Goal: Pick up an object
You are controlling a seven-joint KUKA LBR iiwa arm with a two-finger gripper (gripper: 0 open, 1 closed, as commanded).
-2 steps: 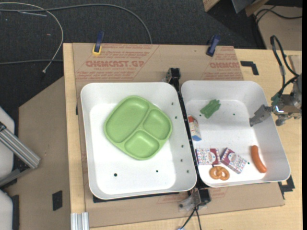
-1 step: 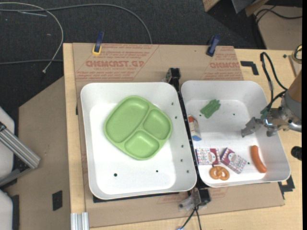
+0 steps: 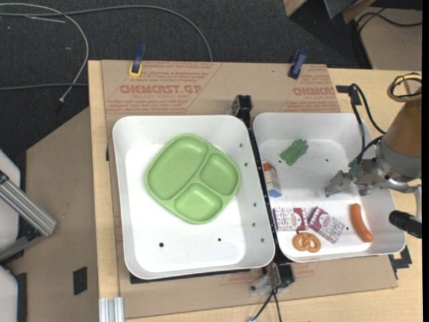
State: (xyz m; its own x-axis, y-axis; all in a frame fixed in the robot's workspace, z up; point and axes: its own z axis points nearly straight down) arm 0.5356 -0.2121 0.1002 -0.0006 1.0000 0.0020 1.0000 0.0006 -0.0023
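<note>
Pick not yet made. Gripper (image 3: 333,186) hovers low inside the right bin (image 3: 315,127); its grip state I cannot tell. Nearest candidate, the orange sausage (image 3: 360,222), lies just near-right, untouched.

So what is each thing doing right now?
Green tray: flat in the left bin, right way up.
Green piece: lying loose in the right bin.
Sausage: lying loose.
Pretzel: lying flat.
Packets: lying flat.
Gripper: low over the right bin.
</note>
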